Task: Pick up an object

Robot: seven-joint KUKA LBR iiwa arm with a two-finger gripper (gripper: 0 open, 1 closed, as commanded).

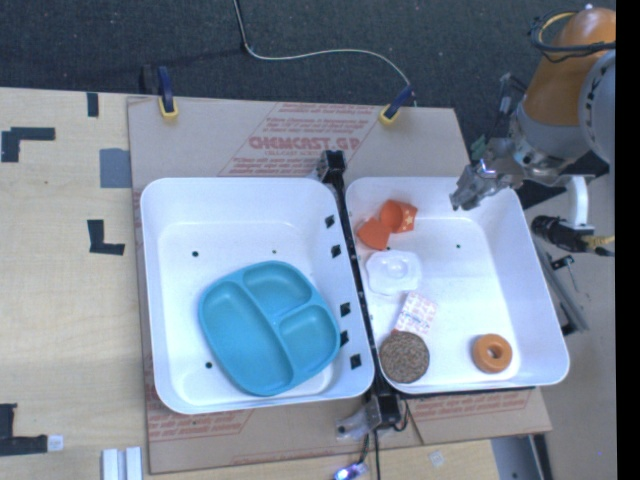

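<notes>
My gripper (468,196) hangs over the far right edge of the right bin (520,298), its fingers pointing down and left with nothing visibly between them. In that bin lie an orange cup (388,222) on its side near the divider, a white lid-like piece (391,271), a pink-patterned packet (415,315), a brown speckled round disc (404,356) and an orange donut-shaped ring (492,352). The orange cup is the closest object to the gripper, off to its left.
The left bin (170,298) holds a blue divided plate (268,324). Both bins rest on a cardboard sheet (290,138) held by clamps at the back. A cable (300,53) curves across the dark floor behind.
</notes>
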